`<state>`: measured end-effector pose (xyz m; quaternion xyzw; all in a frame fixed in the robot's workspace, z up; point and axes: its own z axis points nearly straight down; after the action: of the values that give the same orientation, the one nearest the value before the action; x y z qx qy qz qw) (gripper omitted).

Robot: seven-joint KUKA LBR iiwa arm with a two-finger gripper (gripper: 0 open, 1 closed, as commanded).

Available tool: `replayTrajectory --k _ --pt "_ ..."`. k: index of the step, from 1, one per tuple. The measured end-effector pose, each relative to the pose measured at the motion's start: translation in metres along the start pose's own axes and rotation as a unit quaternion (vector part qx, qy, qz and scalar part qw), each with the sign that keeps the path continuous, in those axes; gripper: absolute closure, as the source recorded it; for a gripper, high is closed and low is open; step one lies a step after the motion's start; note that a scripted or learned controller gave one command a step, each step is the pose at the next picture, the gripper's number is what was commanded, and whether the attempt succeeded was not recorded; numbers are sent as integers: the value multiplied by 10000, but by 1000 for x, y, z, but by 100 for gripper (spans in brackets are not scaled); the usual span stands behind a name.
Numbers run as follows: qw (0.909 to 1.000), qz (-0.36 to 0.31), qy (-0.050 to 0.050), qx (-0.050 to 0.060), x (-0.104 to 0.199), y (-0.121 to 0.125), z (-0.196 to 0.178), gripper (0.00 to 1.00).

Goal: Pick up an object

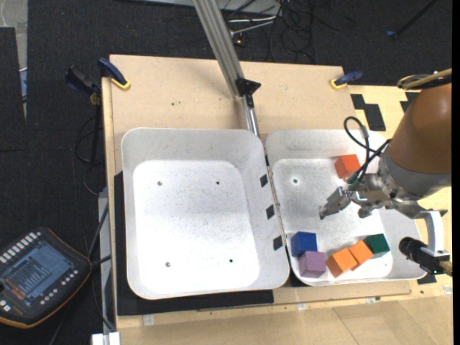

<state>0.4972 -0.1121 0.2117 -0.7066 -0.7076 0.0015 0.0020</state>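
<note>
Gripper point(335, 205): over right bin point(302, 149), finger state indiscernible.
Orange block point(347, 165): just beyond gripper, standing alone.
Handling: likely light, rigid; pinch across opposite flat faces.

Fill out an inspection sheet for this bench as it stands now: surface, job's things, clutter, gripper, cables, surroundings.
Surface: wooden bench board bearing a left bin and a right bin, both white, side by side.
Job's things: all in the right bin: orange block near its far side; blue cube, purple cube, two orange blocks and green cube clustered along its near edge.
Clutter: nothing seen.
Gripper: gripper over the middle of the right bin, nothing between its fingers; open or shut cannot be told.
Cables: black cable looping by the wrist; loose cables on the floor beyond the bench.
Surroundings: clamps at the far corners, metal pole, teach pendant at left.
</note>
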Motion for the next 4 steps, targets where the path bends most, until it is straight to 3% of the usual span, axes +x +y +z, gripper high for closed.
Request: replayTrajectory --k 1,3,4 --pt "10000 10 -3 -24 0 1 -2 0" --pt "10000 16 -1 -22 4 -1 114 0" --pt "10000 14 -3 -38 4 0 102 100"
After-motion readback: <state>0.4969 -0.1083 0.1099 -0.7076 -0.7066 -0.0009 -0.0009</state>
